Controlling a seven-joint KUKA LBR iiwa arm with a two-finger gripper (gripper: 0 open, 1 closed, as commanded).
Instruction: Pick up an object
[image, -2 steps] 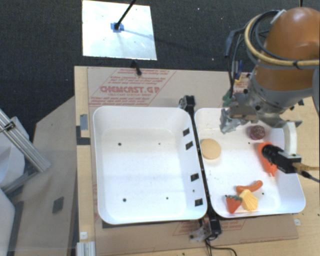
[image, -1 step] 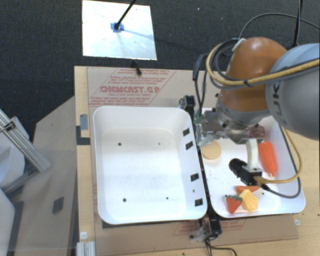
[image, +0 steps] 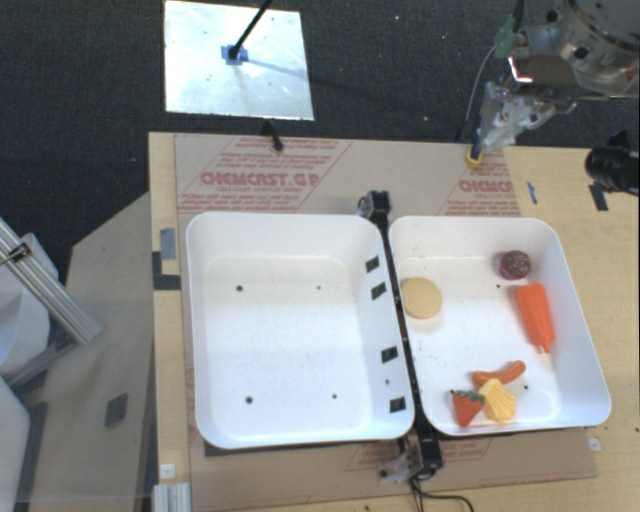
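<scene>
Nearest the camera, at the front of the right bin (image: 575, 330), a strawberry (image: 466, 408), a yellow toy (image: 499, 401) and a small sausage (image: 499, 374) sit bunched together, touching or almost so; further back lie a carrot (image: 536, 315) along the right side, a dark red ball (image: 515, 264) near the back right corner, and a tan round biscuit (image: 421, 298) just beside the wall shared with the left bin (image: 290, 250); any of these could serve as the object to pick.

The gripper (image: 478, 150) hangs well apart from all of them, beyond the back edge of the bins over the board (image: 300, 180); whether its claw is wide or narrow I cannot tell, as the tip is too small and slanted.

The risks, as I judge them: a grab into the front cluster may catch two pieces or nudge them apart; the biscuit is flat and close to the wall, so a finger could strike the rim; the ball may roll away; the carrot may slip if taken across its taper.

The board under the bins bears red printing, readable as "CHEMCAST GP", repeated at angles; no other writing is legible.
</scene>
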